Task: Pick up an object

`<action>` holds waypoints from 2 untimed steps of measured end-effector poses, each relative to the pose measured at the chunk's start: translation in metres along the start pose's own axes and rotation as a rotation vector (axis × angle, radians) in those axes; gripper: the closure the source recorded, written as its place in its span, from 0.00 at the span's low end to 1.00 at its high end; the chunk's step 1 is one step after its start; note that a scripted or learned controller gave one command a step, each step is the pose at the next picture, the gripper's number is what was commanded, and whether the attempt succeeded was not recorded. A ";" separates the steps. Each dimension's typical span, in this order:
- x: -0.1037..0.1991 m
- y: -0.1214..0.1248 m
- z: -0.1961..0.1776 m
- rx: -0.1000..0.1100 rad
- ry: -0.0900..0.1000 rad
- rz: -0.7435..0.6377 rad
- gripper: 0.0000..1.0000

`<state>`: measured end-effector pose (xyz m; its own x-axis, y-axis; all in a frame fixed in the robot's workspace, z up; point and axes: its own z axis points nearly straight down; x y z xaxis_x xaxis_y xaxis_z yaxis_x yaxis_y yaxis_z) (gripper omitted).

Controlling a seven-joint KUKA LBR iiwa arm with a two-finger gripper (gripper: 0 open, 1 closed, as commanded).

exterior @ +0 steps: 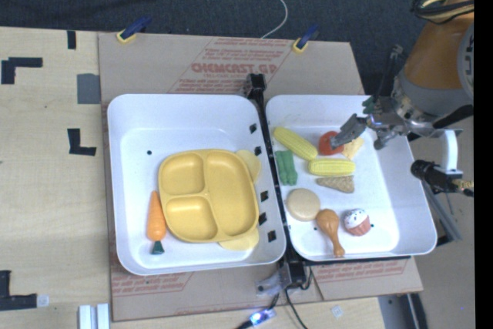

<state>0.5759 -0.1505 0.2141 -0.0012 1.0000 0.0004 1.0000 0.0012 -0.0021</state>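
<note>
Red, a tomato [330, 141] is seen in the right bin [400, 189], far side, beside two corn cobs [295, 142]. Jaws [352, 131] are placed just over it; their state cannot be told.

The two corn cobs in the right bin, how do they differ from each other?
The upper corn cob lies at a slant, running from upper left down to lower right; the lower corn cob lies nearly level. The upper one sits nearer the bin divider, beside the green piece; the lower one rests just above the wedge-shaped piece and below the gripper. Both are yellow, similar in length, and lie in the right bin.
</note>
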 end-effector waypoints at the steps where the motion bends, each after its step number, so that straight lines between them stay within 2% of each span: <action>1: 0.003 -0.002 0.044 0.003 -0.001 -0.001 0.00; 2: 0.004 -0.010 0.090 0.004 0.000 0.000 0.00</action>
<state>0.5660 -0.1464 0.1245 -0.0014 1.0000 0.0003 1.0000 0.0014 -0.0061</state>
